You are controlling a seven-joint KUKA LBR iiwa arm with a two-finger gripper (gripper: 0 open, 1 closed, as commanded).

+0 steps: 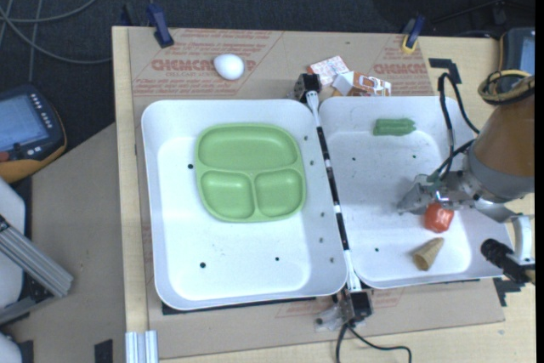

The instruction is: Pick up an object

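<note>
Red rounded toy (439, 218) sits under my gripper (427, 198); finger state unclear, so I'd centre over it first.

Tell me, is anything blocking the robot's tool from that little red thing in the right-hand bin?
Nothing visible does. The tool sits low in the right bin, right beside the red object, with no item between them. The tan cone lies nearer the front edge, and the green piece is off at the back.

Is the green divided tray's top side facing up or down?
Up: the green divided tray lies flat in the left bin, its three compartments open to the camera.
</note>
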